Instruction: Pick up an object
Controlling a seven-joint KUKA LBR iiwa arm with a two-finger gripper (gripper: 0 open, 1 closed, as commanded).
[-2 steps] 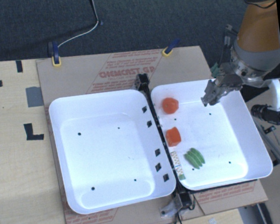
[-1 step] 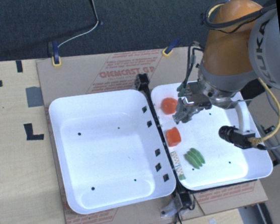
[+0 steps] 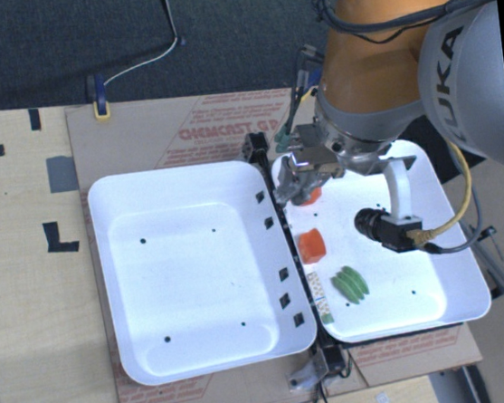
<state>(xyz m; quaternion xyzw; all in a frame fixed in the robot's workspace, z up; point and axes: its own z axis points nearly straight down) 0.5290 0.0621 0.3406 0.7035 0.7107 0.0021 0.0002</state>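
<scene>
My gripper [image 3: 299, 184] hangs over the left part of the right bin [image 3: 430, 311], close to the divider between the bins. A bit of red-orange object [image 3: 311, 196] shows right under its tip; whether it sits between the fingers I cannot tell. An orange block [image 3: 311, 247] lies just below that on the bin floor. A green pod-shaped object [image 3: 351, 284] lies farther toward the front. A small patterned strip [image 3: 316, 284] rests against the bin's left wall.
The left bin [image 3: 188, 277] sits beside the right one, joined by black clips [image 3: 284, 279]. A black cylindrical part [image 3: 381, 228] on a cable hangs off the arm over the right bin. Both bins rest on a cardboard sheet [image 3: 216, 127].
</scene>
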